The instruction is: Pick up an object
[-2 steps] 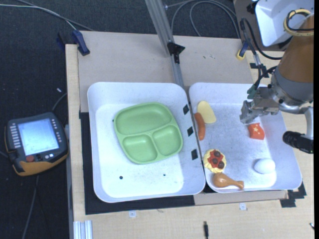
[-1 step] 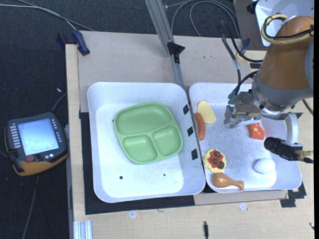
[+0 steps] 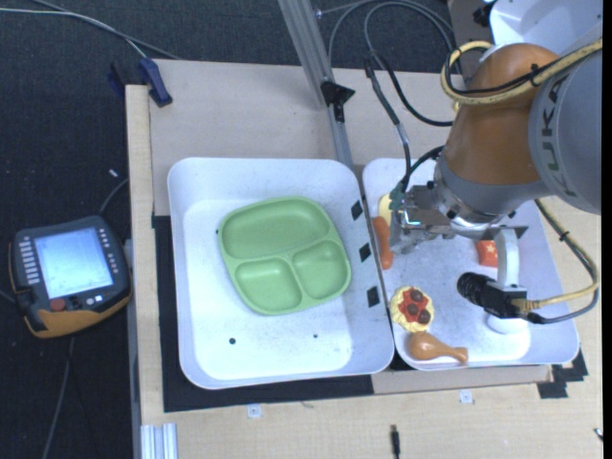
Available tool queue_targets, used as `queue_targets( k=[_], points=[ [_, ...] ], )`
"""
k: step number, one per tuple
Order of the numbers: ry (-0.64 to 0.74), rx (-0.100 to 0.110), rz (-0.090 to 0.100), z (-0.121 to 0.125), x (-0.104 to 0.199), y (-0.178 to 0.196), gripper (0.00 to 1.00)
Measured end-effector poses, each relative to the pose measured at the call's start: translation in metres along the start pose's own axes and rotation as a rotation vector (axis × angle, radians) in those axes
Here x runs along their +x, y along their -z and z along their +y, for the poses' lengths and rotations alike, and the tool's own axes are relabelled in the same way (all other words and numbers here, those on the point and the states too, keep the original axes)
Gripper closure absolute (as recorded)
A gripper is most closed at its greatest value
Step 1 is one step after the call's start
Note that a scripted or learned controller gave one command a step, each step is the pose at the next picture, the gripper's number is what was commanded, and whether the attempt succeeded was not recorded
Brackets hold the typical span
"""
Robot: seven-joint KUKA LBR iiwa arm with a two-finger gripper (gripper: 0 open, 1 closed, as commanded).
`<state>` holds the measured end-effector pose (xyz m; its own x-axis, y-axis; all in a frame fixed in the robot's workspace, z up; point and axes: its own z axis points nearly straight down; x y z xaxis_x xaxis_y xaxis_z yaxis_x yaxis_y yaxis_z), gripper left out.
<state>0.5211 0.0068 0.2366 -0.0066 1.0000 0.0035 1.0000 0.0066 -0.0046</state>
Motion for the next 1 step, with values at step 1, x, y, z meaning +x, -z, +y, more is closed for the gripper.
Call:
queue_targets(
  k=[1],
  points=[
    [0.0, -0.005, -0.001, 0.003, 0.0515, 0.0034, 1.0]
  ],
)
